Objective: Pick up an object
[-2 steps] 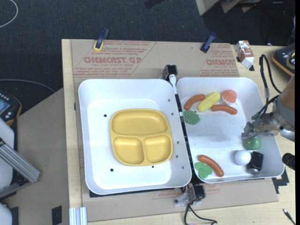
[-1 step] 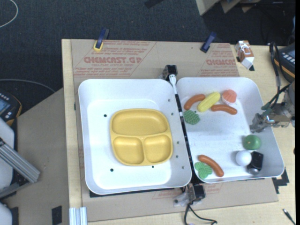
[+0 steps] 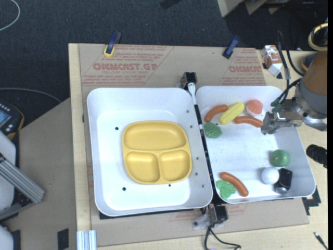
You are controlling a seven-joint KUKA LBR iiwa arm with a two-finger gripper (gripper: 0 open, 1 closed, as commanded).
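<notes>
Two shallow white bins sit side by side on a brown cardboard-covered bench, seen from above at a slant. The left bin [image 3: 104, 139] holds a yellow divided plate [image 3: 156, 151] with three compartments, lying flat near the bin's middle. The right bin [image 3: 250, 155] holds a scatter of toy foods. Along its upper part lie an orange-red sausage [image 3: 215, 112], a yellow corn cob [image 3: 231, 113] touching it, a second sausage [image 3: 248, 121] just right of the corn, and a pinkish round piece [image 3: 254, 107] above that. A green leafy piece [image 3: 212, 130] rests by the bin's left wall. Near the lower edge, another sausage [image 3: 234, 183] lies against a second green leafy piece [image 3: 226, 189]. At lower right are a green ball [image 3: 280, 158], a white ball [image 3: 269, 176] below it, and a small black object [image 3: 283, 180] touching the white ball.

The grey arm enters from the right edge. Its gripper [image 3: 271, 123] hangs over the right bin's upper right area, just right of the second sausage. Nothing is visibly between its fingers, and whether they are spread or closed cannot be told.
</notes>
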